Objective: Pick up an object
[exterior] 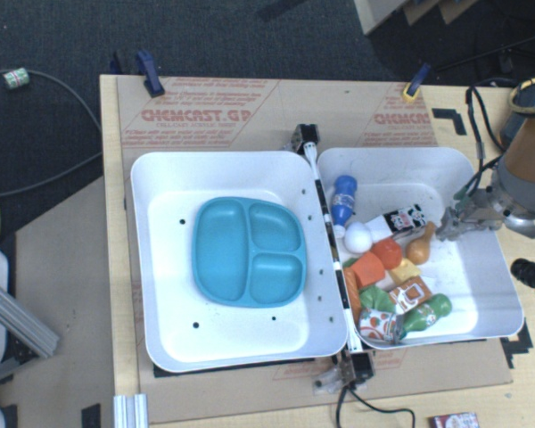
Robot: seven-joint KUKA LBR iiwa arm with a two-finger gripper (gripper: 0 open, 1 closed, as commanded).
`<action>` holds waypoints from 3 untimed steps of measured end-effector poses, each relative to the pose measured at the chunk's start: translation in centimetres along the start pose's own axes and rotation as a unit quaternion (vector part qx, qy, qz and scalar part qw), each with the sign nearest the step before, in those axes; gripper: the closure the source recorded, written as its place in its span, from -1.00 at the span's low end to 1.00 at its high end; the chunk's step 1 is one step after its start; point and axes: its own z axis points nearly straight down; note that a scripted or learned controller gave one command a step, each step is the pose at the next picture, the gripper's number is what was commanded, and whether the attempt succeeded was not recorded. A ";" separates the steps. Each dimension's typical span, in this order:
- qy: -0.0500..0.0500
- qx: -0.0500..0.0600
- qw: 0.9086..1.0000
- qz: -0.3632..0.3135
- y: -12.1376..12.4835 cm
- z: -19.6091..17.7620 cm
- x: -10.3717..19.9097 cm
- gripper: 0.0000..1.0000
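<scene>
The gripper (pixel 448 224) is seen at 3 o'clock, just beside the brown toy (pixel 420 244); open or closed cannot be told. It should be lowered straight and squeezed gently.

One fixed camera, high above the bench (pixel 250 105), slanted down, both bins (pixel 152 239)
</scene>
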 end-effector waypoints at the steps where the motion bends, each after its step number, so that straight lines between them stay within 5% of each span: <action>1: 0.000 0.000 1.000 0.000 0.0 0.0 0.0 -1.00; 2: 0.001 0.002 1.000 -0.001 0.1 5.1 5.1 -1.00; 3: 0.001 0.001 1.000 0.000 0.2 4.1 5.1 1.00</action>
